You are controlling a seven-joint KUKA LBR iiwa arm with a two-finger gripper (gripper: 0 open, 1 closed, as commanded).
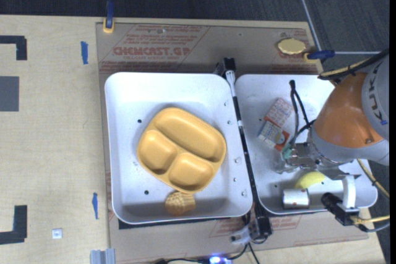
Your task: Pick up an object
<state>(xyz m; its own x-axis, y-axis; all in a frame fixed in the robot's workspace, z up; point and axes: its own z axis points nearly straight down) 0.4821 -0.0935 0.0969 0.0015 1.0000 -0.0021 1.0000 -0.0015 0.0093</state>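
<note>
My gripper (pixel 296 157) hangs low over the right bin (pixel 260 102), near its middle, with the orange band of the arm just to its right. A small yellow rounded object (pixel 310 180) lies just below and to the right of the gripper. A short pale cylinder (pixel 296 197) rests by the bin's front wall. A small printed packet (pixel 275 120) with red and blue markings lies up and to the left of the gripper. I see nothing clearly held.
The left bin (pixel 120 133) holds a large yellow divided plate (pixel 180 147) and a small tan ridged object (pixel 180 202) at its front. A round tan disc (pixel 291 46) sits on the bench behind the right bin.
</note>
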